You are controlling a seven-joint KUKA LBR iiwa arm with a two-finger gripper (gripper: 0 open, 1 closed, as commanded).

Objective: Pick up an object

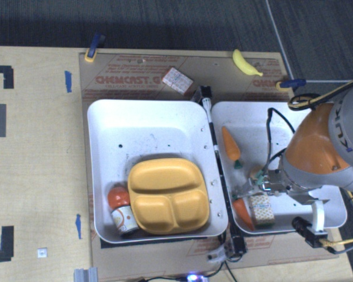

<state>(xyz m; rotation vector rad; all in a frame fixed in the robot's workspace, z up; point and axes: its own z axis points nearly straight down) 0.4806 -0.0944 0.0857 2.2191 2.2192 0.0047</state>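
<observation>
The arm (325, 148) runs off the frame at 3 o'clock and covers much of the right bin (247, 113), its gripper (260, 184) too blurred to read, while the yellow tray (167, 194) hides part of the can (123, 218) at its 8 o'clock.

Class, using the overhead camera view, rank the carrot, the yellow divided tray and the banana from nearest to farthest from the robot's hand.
Measured from the hand in the right bin:
1. Carrot, same bin, just up and left of the hand.
2. Yellow divided tray, in the left bin.
3. Banana, on the cardboard beyond the bins.
</observation>
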